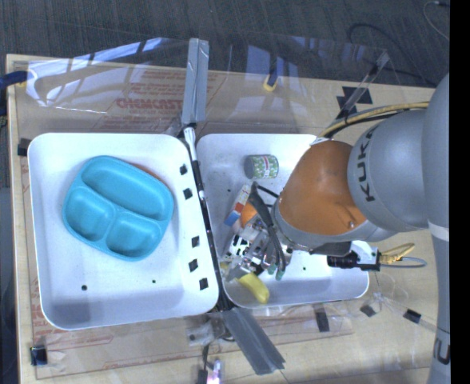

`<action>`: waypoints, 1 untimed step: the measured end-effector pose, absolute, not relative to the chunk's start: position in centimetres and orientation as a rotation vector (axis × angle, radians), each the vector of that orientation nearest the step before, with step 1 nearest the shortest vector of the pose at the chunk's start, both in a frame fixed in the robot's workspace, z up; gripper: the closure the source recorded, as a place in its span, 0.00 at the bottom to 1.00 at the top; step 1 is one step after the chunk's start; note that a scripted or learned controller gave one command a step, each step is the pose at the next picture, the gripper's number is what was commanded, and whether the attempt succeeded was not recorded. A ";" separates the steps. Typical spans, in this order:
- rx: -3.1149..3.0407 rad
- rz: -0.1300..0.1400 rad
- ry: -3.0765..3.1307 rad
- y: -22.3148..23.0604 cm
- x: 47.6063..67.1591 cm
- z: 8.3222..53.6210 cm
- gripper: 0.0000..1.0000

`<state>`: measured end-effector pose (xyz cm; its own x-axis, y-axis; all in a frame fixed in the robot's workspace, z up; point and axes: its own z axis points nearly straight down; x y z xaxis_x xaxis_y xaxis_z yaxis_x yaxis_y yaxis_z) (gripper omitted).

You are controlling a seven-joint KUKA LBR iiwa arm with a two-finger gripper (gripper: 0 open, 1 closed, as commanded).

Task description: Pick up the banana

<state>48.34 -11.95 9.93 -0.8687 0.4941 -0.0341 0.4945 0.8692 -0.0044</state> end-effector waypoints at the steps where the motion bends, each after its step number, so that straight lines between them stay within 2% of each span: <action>1: 0.786 -0.014 3.017 -11.6 48.3 10.8 1.00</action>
